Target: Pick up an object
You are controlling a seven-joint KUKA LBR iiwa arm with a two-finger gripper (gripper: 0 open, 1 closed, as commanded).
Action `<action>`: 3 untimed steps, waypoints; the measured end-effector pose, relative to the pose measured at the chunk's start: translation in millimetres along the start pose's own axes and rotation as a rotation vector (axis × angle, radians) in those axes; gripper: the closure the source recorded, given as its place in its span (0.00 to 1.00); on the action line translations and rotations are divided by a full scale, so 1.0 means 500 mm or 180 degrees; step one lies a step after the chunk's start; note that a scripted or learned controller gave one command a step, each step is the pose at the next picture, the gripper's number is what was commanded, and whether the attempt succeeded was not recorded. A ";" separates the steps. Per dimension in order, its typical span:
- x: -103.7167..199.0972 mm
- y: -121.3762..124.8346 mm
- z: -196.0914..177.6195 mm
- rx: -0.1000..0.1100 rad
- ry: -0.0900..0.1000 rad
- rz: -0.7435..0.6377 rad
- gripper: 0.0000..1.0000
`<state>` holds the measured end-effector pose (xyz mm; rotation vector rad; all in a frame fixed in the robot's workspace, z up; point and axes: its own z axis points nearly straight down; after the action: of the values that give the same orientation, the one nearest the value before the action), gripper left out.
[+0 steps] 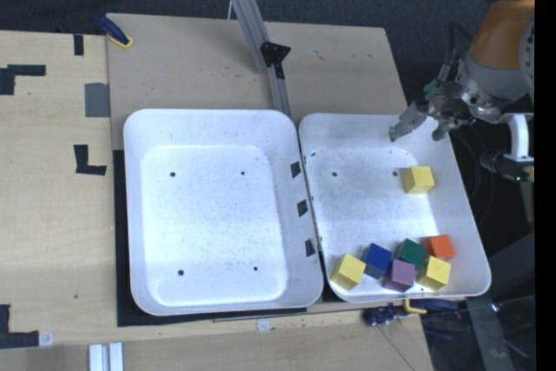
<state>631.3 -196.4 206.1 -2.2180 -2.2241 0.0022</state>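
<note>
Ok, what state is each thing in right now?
Gripper: above right bin's top edge, holding nothing.
Lone yellow cube: loose in right bin.
Cube cluster: resting at that bin's lower edge.
Left bin: lying flat beside it.

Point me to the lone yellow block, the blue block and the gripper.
Lone yellow block (418,179): camera view, top face.
Blue block (378,258): camera view, top face.
Gripper (420,125): camera view, midway between fingertips.

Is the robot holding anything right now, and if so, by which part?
Nothing is held. The gripper hangs over the right bin's far corner with nothing between its open jaws; the nearest yellow cube lies apart from it.
</note>
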 end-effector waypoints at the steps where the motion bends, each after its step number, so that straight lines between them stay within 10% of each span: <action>1: -0.001 0.000 0.000 0.0001 -0.0003 0.0001 0.00; 3: -0.013 -0.013 0.228 0.0017 0.0002 0.0002 0.00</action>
<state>624.8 -202.8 91.9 -2.2158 -2.2204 0.0075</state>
